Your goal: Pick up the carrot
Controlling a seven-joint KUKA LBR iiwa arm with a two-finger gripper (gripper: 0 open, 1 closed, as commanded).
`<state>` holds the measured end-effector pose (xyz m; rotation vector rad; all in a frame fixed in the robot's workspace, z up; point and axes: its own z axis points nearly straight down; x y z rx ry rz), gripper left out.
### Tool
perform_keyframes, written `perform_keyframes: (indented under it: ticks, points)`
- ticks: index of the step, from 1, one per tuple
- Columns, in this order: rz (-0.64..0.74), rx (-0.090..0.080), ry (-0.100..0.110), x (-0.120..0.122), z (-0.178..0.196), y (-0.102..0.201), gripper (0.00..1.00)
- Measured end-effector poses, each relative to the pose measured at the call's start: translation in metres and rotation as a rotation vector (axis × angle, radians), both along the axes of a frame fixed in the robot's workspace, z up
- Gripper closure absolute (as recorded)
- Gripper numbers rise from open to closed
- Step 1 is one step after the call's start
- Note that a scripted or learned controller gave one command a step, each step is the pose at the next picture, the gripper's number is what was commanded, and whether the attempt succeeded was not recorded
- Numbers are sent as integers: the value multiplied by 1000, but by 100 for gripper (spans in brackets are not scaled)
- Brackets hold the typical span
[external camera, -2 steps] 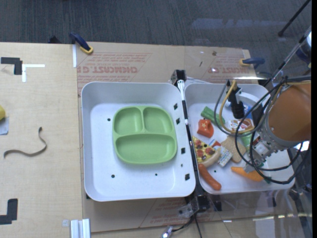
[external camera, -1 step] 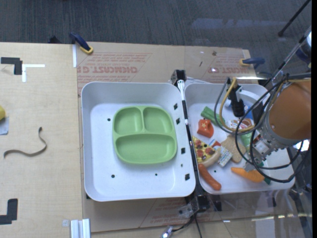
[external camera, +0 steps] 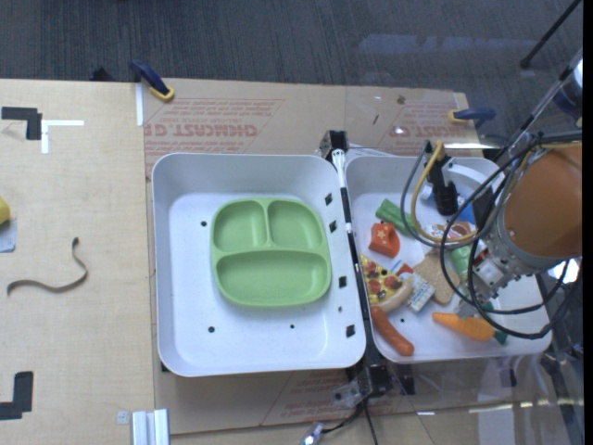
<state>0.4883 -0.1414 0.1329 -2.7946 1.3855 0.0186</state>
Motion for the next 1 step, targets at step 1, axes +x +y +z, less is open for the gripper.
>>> perform_keyframes:
  ticks: [1]
  points:
    - [0,0,0,0,0,0,0]
